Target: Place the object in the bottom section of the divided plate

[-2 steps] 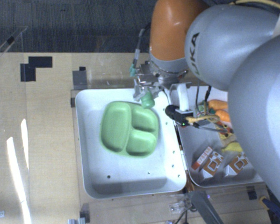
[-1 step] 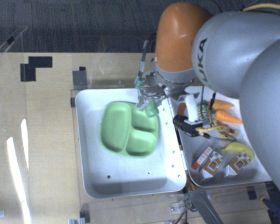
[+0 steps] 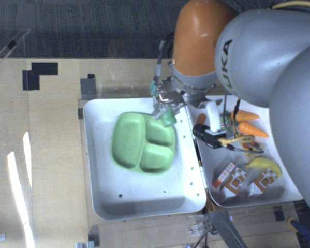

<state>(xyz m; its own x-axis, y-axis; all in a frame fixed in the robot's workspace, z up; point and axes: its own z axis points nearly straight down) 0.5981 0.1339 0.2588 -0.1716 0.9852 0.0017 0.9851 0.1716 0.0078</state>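
Where the tool (image 3: 166, 106) hangs at the green divided plate's (image 3: 143, 142) two o'clock rim, we cannot tell its grip state.

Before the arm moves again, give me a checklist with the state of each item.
1. Divided plate lies flat in the left bin: ok.
2. Bottom section free to receive: ok.
3. Gripper over the bottom section: not ok, it is at the plate's upper right corner.
4. Object held between the fingers: cannot tell.
5. Carrots, banana and cartons lie in the right bin, apart from the plate: ok.
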